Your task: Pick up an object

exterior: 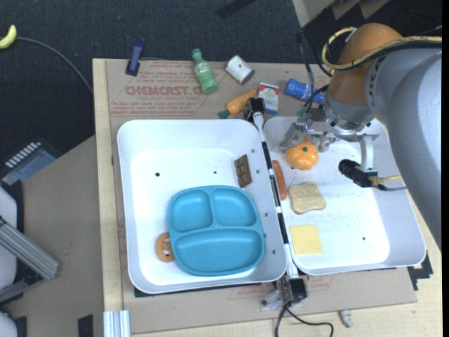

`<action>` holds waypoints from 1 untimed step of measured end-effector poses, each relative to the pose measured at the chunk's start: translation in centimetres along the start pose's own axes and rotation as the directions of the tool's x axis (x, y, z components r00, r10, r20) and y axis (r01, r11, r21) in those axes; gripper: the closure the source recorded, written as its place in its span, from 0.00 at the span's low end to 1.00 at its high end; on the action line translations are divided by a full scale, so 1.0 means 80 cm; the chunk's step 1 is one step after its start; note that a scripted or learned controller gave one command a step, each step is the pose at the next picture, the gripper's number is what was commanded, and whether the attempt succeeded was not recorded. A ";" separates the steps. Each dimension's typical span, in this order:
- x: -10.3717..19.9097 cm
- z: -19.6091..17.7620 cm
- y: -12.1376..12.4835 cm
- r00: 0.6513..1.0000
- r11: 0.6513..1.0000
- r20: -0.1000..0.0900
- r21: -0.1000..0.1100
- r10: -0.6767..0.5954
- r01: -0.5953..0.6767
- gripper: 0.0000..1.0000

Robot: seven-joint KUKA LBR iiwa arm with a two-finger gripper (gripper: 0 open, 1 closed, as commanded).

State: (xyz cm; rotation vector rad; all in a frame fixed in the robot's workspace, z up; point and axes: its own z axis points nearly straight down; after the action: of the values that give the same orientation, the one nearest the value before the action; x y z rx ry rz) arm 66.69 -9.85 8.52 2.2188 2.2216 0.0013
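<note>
In the right bin (393, 248), an orange round toy fruit (302, 158) lies near the far left corner. My gripper (309, 141) hangs directly over it, its grey fingers (290, 142) spread to either side of the fruit's top. The gripper looks open, and the fruit still rests on the bin floor. Closer to me in the same bin lie a tan bread slice (306, 197), a yellow cheese square (306, 239) and a red sausage (279, 180) along the left wall.
The left bin (140, 153) holds a blue divided plate (214, 229), a brown chocolate bar (243, 170) and a pretzel (164, 247). Behind the bins on the cardboard lie a green bottle (204, 71), a white can (239, 69), a small carton (266, 97) and other toys.
</note>
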 end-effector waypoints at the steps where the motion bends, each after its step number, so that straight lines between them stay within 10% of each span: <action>1: -0.001 0.000 -0.026 1.000 1.000 -0.001 0.003 0.001 -0.001 0.00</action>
State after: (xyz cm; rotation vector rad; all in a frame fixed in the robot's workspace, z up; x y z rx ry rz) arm 64.61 -9.95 8.48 2.2221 2.2224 -0.0019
